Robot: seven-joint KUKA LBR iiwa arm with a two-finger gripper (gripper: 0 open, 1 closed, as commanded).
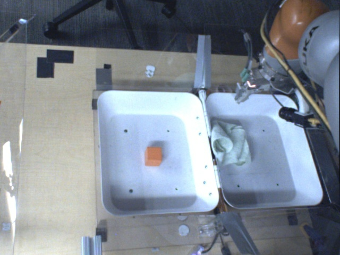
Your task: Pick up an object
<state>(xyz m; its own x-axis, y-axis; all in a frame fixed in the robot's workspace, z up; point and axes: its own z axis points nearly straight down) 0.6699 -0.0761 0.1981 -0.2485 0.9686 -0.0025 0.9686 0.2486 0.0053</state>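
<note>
- Orange cube (153, 156) near middle of left bin (111, 195), edges roughly square to bin walls, no long axis.
- Crumpled cloth (230, 144) in right bin (305, 195), against left wall.
- Gripper (243, 93) above right bin's far rim, grasping nothing; finger spread: cannot tell.

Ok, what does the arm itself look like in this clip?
A rounded grey arm with an orange band above the wrist and dark lettering on its casing. Black and yellowish cables loop along it. The small metal hand shows a tiny green and red light.
</note>
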